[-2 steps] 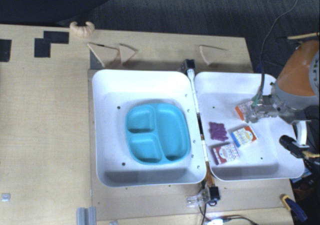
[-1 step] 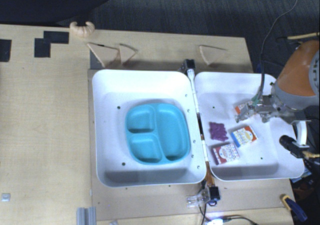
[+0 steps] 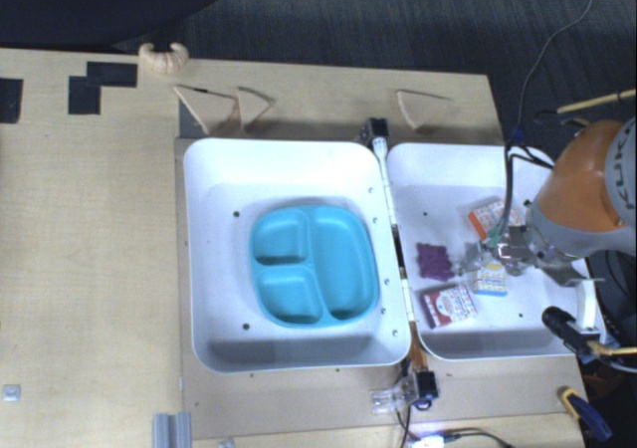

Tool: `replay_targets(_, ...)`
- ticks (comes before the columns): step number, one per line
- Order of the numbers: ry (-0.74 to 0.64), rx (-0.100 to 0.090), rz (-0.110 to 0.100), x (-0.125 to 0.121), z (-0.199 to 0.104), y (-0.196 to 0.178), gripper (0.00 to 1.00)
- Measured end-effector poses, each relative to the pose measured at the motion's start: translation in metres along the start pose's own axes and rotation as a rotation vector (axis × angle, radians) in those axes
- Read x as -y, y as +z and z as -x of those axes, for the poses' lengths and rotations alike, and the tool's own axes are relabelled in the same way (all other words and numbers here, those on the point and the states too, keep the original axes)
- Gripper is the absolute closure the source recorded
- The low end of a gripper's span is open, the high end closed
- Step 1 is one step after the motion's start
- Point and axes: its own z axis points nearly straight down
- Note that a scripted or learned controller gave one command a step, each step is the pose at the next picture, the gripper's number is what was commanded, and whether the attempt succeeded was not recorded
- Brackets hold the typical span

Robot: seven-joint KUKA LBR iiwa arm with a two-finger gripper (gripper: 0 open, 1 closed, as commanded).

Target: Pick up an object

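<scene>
My gripper (image 3: 490,255) reaches down into the right bin (image 3: 438,182) from the right, its tip among a cluster of small things. Just under it lies a pale blue and white packet (image 3: 490,283). An orange and white packet (image 3: 485,216) lies slightly behind it. A purple crumpled item (image 3: 433,260) rests to the left, and a dark red and white packet (image 3: 447,306) sits near the bin's front. The arm's grey wrist and orange band (image 3: 587,192) cover the bin's right side.
The left bin (image 3: 219,237) holds a turquoise divided tray (image 3: 313,264). A black clamp (image 3: 376,129) sits on the divider between the bins at the back. Cables and clips lie along the bench's front edge.
</scene>
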Motion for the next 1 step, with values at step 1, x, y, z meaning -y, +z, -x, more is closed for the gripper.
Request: replay_targets(1, -0.001, 0.002, 0.006, -0.0022, 0.0003, -0.0114, 1.00)
